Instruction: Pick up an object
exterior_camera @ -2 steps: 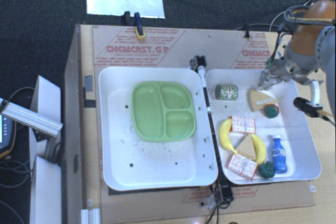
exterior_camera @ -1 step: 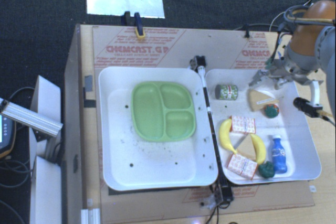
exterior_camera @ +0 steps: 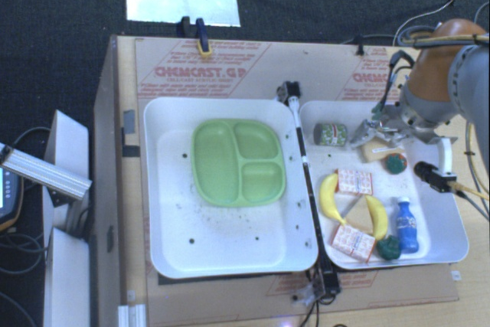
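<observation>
My gripper [exterior_camera: 374, 132] hangs low over the back of the right bin [exterior_camera: 459, 237], reaching in from the right. Just under it lies a beige block [exterior_camera: 373, 152], with a small round green and red thing [exterior_camera: 395, 162] to its right. A can with a green label [exterior_camera: 331, 135] lies on its side to the gripper's left. Nearer the front are two bananas [exterior_camera: 329, 197] [exterior_camera: 376, 216], two small red and white boxes [exterior_camera: 354, 181] [exterior_camera: 353, 241], a blue bottle [exterior_camera: 406, 226] and a dark green lump [exterior_camera: 388, 246]. I see nothing lifted off the bin floor.
The left bin [exterior_camera: 172, 241] holds a light green divided plate [exterior_camera: 237, 163]. A rail [exterior_camera: 302, 157] runs between the two bins. The things in the right bin lie close together.
</observation>
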